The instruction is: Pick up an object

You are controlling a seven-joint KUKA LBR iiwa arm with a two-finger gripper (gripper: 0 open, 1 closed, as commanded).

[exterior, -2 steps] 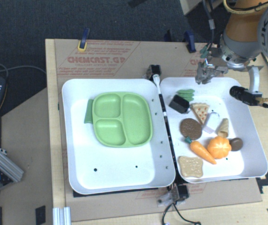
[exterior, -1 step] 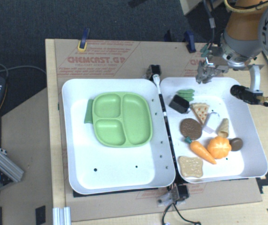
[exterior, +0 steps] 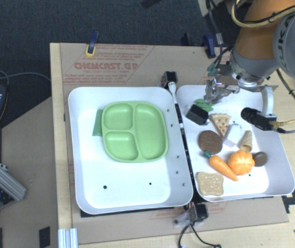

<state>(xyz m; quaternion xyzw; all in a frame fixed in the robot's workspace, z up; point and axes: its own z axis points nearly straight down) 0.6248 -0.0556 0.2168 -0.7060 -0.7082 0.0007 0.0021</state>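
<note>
My gripper (exterior: 212,98) hangs low over the far left part of the right bin (exterior: 281,154). Just under its tip lies a small green piece (exterior: 204,106), partly hidden by it. A black block (exterior: 197,114) lies just in front and to the left of the gripper. Nearer the front are a triangular cracker slice (exterior: 220,123), a round brown cookie (exterior: 210,142), a carrot (exterior: 223,167), an orange (exterior: 241,162) and a slice of toast (exterior: 210,183). I see nothing lifted off the bin floor.
The left bin (exterior: 85,180) holds a green divided plate (exterior: 135,131). In the right bin a pale cone (exterior: 246,140), a small white piece (exterior: 232,136) and a dark brown lump (exterior: 260,159) crowd around the orange. The bins' shared rim (exterior: 181,133) runs close to the black block.
</note>
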